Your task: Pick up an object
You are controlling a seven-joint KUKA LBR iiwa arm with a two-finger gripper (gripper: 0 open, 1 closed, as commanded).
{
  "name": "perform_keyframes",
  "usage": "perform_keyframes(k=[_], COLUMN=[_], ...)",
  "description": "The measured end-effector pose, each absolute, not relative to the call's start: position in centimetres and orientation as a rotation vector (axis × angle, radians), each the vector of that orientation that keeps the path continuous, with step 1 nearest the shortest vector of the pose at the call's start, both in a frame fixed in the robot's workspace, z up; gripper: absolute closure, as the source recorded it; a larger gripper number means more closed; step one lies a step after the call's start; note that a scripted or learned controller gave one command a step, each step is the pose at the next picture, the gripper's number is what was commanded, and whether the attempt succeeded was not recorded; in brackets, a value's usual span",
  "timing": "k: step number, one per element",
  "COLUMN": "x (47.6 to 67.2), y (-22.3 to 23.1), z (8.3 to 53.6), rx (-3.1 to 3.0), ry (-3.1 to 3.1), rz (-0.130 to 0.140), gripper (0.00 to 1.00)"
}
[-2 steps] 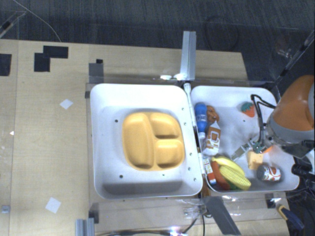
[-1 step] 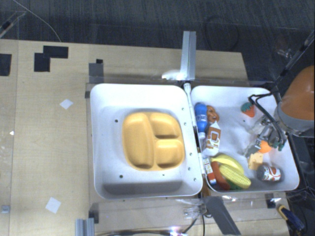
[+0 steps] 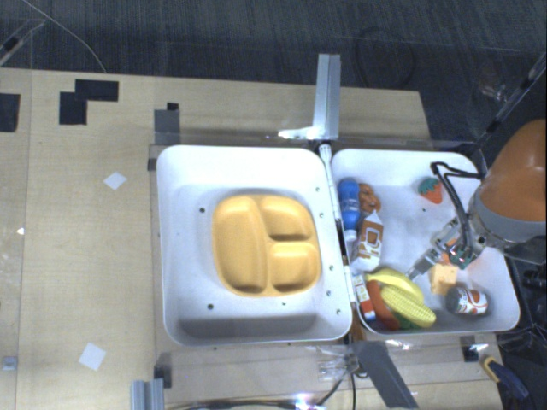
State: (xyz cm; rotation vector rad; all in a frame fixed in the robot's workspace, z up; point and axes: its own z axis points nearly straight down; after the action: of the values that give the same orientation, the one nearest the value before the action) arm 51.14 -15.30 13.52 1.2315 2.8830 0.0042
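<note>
In the left white bin (image 3: pixel 179 229) a yellow plastic tray with three compartments (image 3: pixel 263 243) lies near the middle. Moving right into the right white bin (image 3: pixel 402 162), a blue bottle (image 3: pixel 348 200) lies along the dividing wall, with a small brown piece (image 3: pixel 369 197) just beside it and a white-and-brown carton (image 3: pixel 369 239) below. At the near edge, a yellow banana (image 3: pixel 393 283) rests on a yellow corn cob (image 3: pixel 408 306), with something red (image 3: pixel 382 311) under them. A small orange carrot-like toy (image 3: pixel 432 190) sits towards the far wall. My gripper (image 3: pixel 432 260) hangs low just above a pale yellow cheese-like block (image 3: pixel 444 278), beside a round grey-and-red can (image 3: pixel 467 300); I cannot tell how it stands.
</note>
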Motion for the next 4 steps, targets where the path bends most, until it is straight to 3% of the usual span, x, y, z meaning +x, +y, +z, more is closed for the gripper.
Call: perform_keyframes(k=[1, 2, 3, 4], x=[60.2, 63.2, 63.6, 63.6], y=[-19.9, -11.1, -11.0, -10.9], z=[8.8, 8.8, 10.2, 10.1], rx=[1.574, 1.723, 1.707, 1.706], ry=[2.708, 2.614, 2.613, 2.616], rz=[0.004, 0.007, 0.012, 0.012], gripper=[0.00, 0.00, 1.00, 0.00])
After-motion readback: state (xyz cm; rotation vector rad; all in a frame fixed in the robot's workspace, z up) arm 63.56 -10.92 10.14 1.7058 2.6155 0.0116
